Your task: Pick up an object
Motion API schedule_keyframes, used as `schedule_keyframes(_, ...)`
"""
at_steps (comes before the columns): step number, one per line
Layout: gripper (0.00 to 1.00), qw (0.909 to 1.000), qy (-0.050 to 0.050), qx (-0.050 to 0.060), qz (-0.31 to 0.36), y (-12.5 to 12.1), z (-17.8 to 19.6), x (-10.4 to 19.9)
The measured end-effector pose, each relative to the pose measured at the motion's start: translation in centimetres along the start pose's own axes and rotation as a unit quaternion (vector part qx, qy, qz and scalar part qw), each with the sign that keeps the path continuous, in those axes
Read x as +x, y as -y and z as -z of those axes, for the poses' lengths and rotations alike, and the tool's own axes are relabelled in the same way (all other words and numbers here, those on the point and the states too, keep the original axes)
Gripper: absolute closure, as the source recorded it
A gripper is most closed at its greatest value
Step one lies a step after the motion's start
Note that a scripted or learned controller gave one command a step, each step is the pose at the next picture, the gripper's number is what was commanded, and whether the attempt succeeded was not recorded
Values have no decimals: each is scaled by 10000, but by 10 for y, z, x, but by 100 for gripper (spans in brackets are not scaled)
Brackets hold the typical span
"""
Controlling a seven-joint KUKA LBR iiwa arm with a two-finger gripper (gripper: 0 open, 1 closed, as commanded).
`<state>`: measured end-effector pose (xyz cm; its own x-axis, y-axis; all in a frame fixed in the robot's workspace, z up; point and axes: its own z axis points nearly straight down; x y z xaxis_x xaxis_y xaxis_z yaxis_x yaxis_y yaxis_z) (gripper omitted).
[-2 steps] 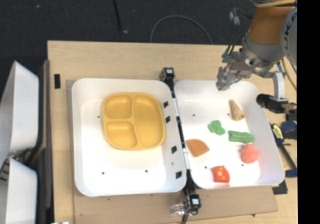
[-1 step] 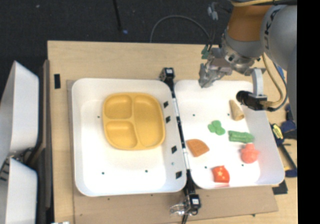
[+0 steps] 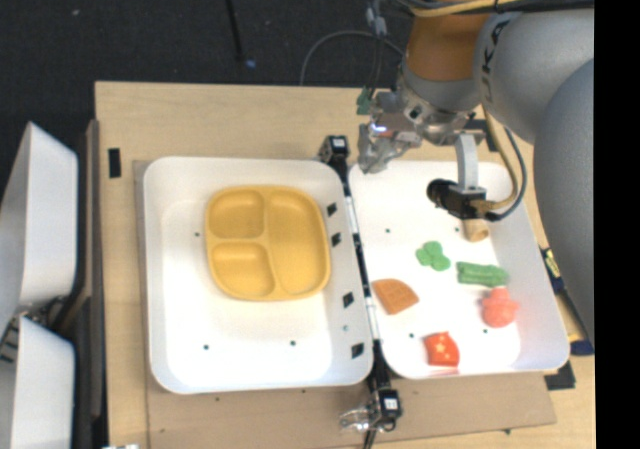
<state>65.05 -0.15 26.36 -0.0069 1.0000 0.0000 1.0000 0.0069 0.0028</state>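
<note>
The end effector [image 3: 385, 149] hung over the right bin's [image 3: 530, 352] far-left corner, blurry enough that I couldn't tell how it was set. A green stick [image 3: 482, 274] lay near the bin's right edge, long axis running left-right. The yellow tray [image 3: 268, 241] sat in the left bin [image 3: 170, 357].

Two shallow white bins sit side by side on the wooden counter [image 3: 230, 102]. In the left bin [image 3: 170, 337] lies a yellow three-compartment plastic tray [image 3: 268, 242]. The right bin [image 3: 400, 199] holds an orange wedge [image 3: 394, 295] nearest the divider, a red block [image 3: 441, 348] in front, a green leafy piece [image 3: 432, 256] mid-bin, a green bar [image 3: 482, 274] to its right, and a pink lump [image 3: 499, 308] before that.
</note>
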Motion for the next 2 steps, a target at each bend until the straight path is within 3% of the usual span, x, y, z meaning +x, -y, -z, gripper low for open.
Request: schedule_keyframes(2,100,10000,2,19,-8,0,-22,89)
